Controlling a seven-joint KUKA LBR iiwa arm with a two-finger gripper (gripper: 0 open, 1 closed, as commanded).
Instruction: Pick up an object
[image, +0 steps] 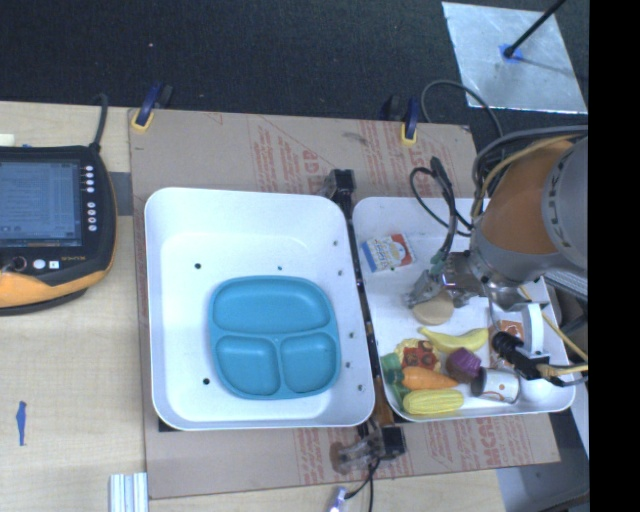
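Note:
My gripper (430, 292) reaches from the right into the right bin (380, 215), low over its middle. Its metal fingertips sit just above a pale beige round object (436, 313). Toy foods lie in the bin's front half: a yellow banana (458, 339), an orange carrot (428, 380), a corn cob (433, 403) and a purple piece (466, 364). A small white packet with red and blue print (386, 251) lies at the back left of this bin. Nothing shows between the fingers.
The left bin (170, 300) bears a blue three-compartment plate (272, 335). A teach pendant (50, 225) lies on the bench at far left. Cables loop behind the right bin. A white cup-like piece (505, 387) sits at the bin's front right.

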